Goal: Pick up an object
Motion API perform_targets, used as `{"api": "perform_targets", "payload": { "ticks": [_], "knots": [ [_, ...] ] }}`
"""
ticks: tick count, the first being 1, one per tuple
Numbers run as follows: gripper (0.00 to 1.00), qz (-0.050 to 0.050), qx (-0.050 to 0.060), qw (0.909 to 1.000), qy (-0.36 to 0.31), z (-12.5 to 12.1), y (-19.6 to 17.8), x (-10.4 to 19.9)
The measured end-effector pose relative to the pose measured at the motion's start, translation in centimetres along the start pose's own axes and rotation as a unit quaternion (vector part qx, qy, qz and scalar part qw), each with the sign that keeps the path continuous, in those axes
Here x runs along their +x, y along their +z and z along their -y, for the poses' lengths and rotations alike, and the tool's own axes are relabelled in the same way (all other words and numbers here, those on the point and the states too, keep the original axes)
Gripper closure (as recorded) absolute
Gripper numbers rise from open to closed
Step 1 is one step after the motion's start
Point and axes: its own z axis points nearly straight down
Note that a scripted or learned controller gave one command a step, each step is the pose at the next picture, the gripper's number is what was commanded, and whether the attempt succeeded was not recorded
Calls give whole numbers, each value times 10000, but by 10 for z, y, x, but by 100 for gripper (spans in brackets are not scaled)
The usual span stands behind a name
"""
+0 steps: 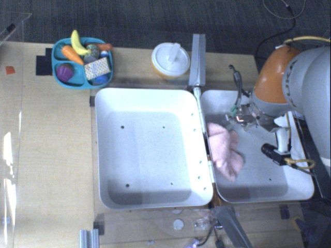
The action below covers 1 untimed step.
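A crumpled pink cloth [225,150] lies in the right bin [269,187], against its left wall. My gripper [236,119] hangs over that bin's upper middle, just above and to the right of the cloth's top edge. Whether it touches the cloth cannot be made out. The grey arm with its orange band [271,81] comes in from the right and covers the bin's right side.
The left bin [150,143] sits beside the right one, with a shared ridge between them. A blue tray of toy food [83,62] stands at the back left. A white lidded cup [170,60] and a metal post [197,61] stand behind the bins.
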Motion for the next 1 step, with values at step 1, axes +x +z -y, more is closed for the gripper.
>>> {"api": "perform_targets", "payload": {
  "ticks": [1],
  "knots": [
    [0,5,-18,9938,-1111,35,-2,16]
  ]
}}
